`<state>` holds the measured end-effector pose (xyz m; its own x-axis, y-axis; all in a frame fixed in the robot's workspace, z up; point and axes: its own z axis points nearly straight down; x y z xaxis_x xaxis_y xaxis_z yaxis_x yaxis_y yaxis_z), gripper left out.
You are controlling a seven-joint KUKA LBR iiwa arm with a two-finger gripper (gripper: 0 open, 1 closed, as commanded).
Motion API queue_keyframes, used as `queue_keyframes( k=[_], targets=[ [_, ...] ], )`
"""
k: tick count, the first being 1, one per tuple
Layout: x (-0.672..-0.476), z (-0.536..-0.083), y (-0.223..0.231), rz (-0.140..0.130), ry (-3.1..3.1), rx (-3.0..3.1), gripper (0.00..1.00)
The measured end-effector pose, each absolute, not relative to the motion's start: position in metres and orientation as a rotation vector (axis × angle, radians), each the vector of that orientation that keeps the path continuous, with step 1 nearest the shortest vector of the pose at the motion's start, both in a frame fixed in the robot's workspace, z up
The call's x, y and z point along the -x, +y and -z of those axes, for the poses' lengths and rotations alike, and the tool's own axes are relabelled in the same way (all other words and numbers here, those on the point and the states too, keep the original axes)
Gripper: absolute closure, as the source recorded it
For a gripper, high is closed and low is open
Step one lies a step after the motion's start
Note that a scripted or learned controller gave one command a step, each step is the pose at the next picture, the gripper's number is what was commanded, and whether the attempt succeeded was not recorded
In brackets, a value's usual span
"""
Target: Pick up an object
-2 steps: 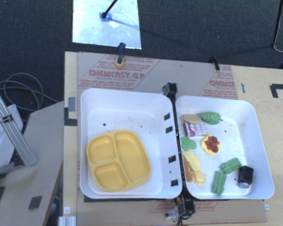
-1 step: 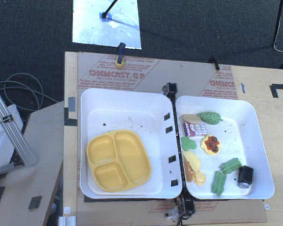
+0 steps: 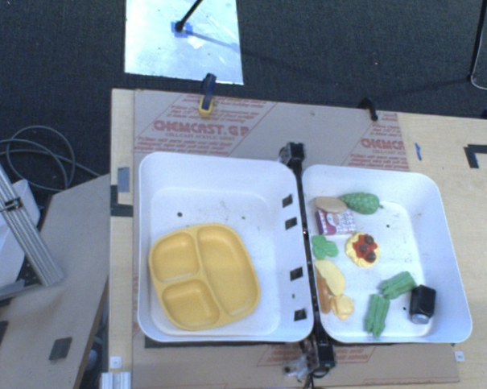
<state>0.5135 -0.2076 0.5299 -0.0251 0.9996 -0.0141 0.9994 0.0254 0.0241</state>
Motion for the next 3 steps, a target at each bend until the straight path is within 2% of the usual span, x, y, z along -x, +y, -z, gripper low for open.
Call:
queue_keyframes(
  k=[3],
  targets=[
    [-0.515,-0.565,-0.209,-0.016,2.232,-2.151,1.0]
  ],
)
